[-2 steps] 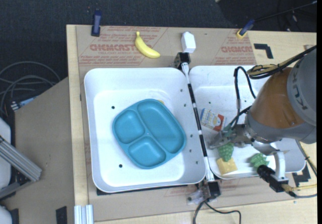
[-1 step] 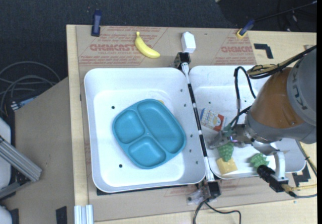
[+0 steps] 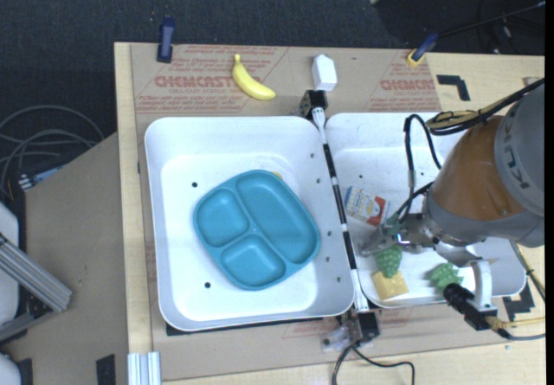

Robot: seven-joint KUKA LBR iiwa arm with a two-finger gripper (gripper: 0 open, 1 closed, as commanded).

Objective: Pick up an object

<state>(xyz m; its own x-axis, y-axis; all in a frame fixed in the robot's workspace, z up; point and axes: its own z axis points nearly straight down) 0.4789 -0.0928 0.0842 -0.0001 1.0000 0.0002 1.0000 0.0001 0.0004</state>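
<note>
In the right bin [image 3: 381,137] lie a small white, red and blue carton [image 3: 364,205], a green broccoli-like piece [image 3: 390,260], a yellow wedge [image 3: 390,286] and another green piece [image 3: 443,275]. My gripper [image 3: 383,240] is low in this bin, just above the broccoli piece and below the carton. The grey arm with its orange band [image 3: 472,180] comes in from the right and hides the bin's right part.
The left bin [image 3: 173,158] holds a blue divided plate [image 3: 254,227]. On the bench behind the bins lie a yellow banana [image 3: 252,81] and a white block [image 3: 325,72]. A black cable [image 3: 414,150] loops over the right bin.
</note>
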